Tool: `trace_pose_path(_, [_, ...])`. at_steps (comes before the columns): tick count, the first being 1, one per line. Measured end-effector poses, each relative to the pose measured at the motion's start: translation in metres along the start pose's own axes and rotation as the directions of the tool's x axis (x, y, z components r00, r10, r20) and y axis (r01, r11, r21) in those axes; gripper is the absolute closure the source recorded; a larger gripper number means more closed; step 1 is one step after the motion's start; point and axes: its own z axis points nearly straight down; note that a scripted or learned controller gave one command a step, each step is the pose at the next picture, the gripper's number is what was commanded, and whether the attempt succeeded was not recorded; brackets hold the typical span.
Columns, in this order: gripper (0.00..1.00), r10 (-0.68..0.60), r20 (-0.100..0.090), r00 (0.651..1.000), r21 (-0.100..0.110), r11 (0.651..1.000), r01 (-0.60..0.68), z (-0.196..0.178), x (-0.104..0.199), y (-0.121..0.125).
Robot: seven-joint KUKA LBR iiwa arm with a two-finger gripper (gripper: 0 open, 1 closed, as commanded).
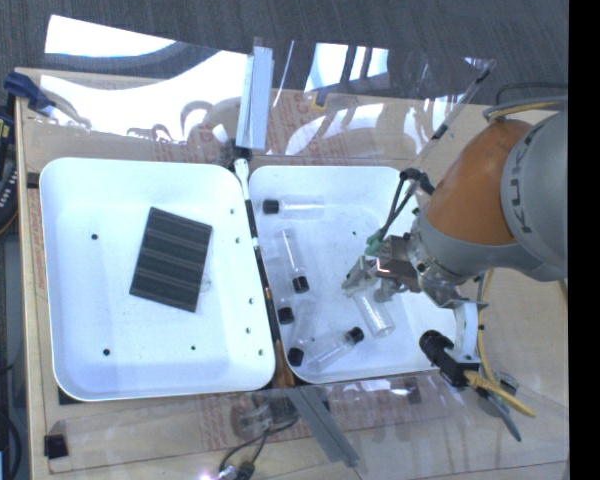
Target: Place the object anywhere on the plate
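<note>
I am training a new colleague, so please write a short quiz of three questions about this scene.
1. True or false: the dark ribbed rectangular plate lies in the right white bin.
2. Which bin holds the clear plastic vials with black caps?
3. Over which bin is the tool: A left, B right?

Key: 1 false, it lies in the left white bin; 2 the right bin; 3 B.

**Lots of room on the left, a crowd on the right**

Wide open white floor in the left bin [80,298] all around the dark ridged plate [171,259]. Nothing standing on that plate. Between the bins, a raised rim [258,268] to get over. In the right bin [320,183], clear little vials with black caps [292,258] lying about, with narrow gaps between. Gripper [372,280] low among them, just beside one vial [377,318].
</note>
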Motion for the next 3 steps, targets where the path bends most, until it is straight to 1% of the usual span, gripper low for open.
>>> trace_pose_path(1, [1.00, -0.053, -0.002, 0.999, 0.004, 0.999, 0.053, 0.022, 0.100, 0.059])
trace_pose_path(2, [1.00, -0.086, -0.003, 0.996, 0.003, 0.996, 0.086, 0.016, 0.183, 0.095])
trace_pose_path(3, [1.00, -0.176, -0.002, 0.984, 0.002, 0.984, 0.176, 0.021, 0.280, 0.124])
